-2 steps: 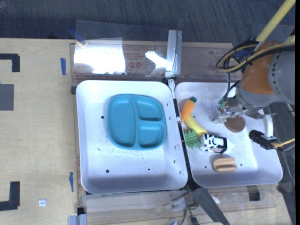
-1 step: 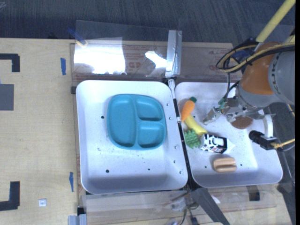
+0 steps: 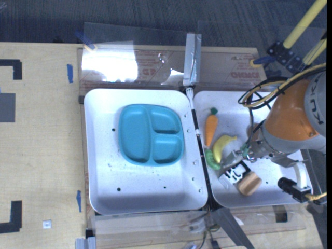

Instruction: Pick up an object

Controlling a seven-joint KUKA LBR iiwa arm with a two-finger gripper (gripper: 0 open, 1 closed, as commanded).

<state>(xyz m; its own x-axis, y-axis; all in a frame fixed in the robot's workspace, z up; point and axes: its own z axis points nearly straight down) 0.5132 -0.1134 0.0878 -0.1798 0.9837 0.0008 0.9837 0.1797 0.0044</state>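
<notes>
In the right bin (image 3: 228, 100) lie an orange carrot (image 3: 210, 129), a yellow banana (image 3: 224, 144), a green item (image 3: 212, 158) and a tan wooden cylinder (image 3: 248, 183). A white tag with black marks (image 3: 236, 172) lies beside the cylinder. My gripper (image 3: 239, 155) hangs low over the bin's middle, just right of the banana and above the tag. Nothing visibly sits between its fingers.
The left bin (image 3: 98, 139) holds a blue divided plate (image 3: 151, 134). A clear panel and cardboard wall (image 3: 192, 61) stand behind both bins. Cables (image 3: 259, 95) loop off the arm above the right bin. A yellow pole (image 3: 306, 17) crosses the upper right.
</notes>
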